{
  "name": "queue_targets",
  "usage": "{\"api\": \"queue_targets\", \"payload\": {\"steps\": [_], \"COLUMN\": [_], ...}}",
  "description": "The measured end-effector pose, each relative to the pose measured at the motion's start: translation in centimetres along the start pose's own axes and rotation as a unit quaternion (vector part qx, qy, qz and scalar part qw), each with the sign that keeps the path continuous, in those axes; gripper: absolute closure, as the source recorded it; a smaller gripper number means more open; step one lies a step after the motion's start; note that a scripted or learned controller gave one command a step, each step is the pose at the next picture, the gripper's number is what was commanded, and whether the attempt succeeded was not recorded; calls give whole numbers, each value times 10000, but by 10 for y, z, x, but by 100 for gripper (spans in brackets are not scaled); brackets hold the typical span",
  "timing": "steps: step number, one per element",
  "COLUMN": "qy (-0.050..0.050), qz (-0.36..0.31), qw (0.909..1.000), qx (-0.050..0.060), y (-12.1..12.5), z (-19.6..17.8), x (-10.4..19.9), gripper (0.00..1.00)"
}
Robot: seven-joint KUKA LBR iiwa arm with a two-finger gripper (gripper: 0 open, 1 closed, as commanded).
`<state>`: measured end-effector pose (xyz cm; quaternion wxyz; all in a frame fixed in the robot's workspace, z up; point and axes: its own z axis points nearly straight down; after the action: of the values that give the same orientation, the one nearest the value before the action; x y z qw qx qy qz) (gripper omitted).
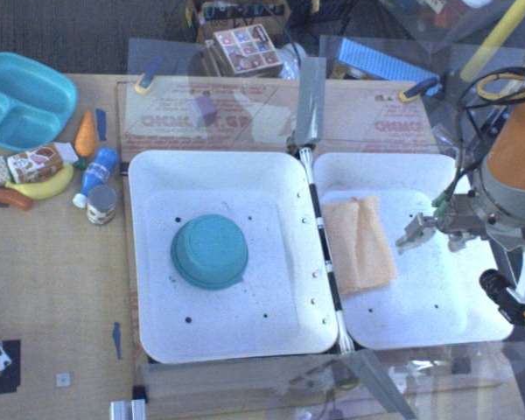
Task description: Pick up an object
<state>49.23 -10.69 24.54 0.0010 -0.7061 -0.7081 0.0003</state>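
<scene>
1. The gripper (411, 234) hangs over the right bin (472, 318), its metal fingers (406, 239) pointing toward the bins' shared divider; nothing lies between them, and how wide they stand cannot be told from this angle.
2. The fingertips sit just beside the right edge of a folded peach cloth (359, 243), which lies flat against the left wall of the right bin; whether they touch it is unclear.
3. Behind the fingers, the grey wrist body (468, 217) extends to the right, roughly level, with a green fitting and dark cables running up from it.
4. The orange band (516, 151) of the arm rises above the wrist at the picture's right side, so the arm bends down and leftward into the bin.
5. A teal bowl (210, 250) sits upside down in the middle of the left bin (157, 182), well apart from the gripper.
6. On the bench left of the bins lie a blue divided tray (22, 99), a toy carrot (87, 133), a banana (44, 185) and a small blue bottle (94, 175).
</scene>
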Motion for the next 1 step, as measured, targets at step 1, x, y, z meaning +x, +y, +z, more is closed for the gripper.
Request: {"api": "queue_targets", "payload": {"steps": [1], "qy": [-8], "qz": [-1422], "qw": [9898], "qx": [-42], "y": [38], "z": [151], "x": [3], "gripper": [0]}}
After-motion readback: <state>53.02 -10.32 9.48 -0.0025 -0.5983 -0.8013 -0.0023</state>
